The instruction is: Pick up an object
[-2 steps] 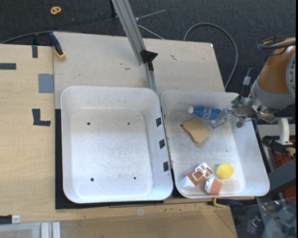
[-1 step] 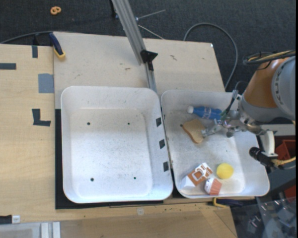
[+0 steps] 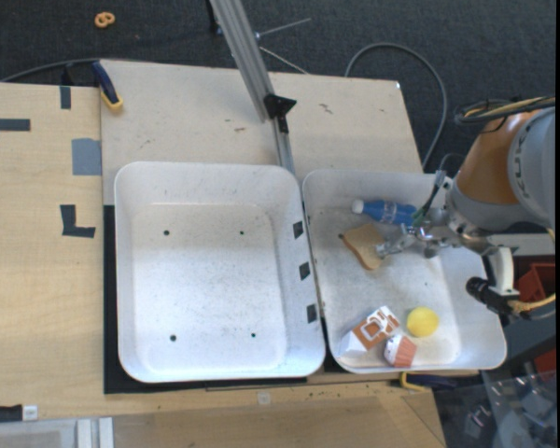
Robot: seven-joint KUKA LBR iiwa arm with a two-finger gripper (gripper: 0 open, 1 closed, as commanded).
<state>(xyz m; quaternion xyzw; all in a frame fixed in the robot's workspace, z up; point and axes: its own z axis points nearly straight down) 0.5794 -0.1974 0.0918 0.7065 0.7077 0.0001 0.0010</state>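
In the right bin [image 3: 476, 287] lie a blue bottle with a white cap [image 3: 385, 212], a tan wedge-shaped piece [image 3: 362, 245], a yellow ball [image 3: 423, 322], an orange-and-white carton [image 3: 374, 328] and a small red-and-white cup [image 3: 400, 350]. My gripper [image 3: 399, 244] reaches in from the right, low over the bin, its tips right beside the tan piece and just below the bottle. Whether anything sits between the fingers is too small to tell.
The left bin [image 3: 131, 250] stands beside the right one. A grey metal pole [image 3: 245, 45] slants down to the bins' shared back corner. A blue-and-yellow tool [image 3: 107, 87] lies at the bench's back left. A black cable [image 3: 420, 63] loops behind the right bin.
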